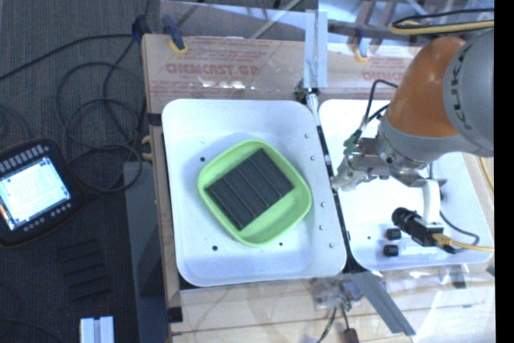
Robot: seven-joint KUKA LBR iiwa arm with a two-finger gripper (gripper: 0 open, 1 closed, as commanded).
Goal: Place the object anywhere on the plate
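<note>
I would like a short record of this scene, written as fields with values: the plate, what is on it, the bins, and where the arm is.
plate: green plate, squarish with rounded corners, in the left bin
on plate: dark ribbed rectangular object, lying flat near the plate's centre
right bin: white bin, with small black parts near its front
arm: grey with orange band, above the right bin
gripper: gripper over the right bin's left edge, apart from the plate; finger state unclear
</note>
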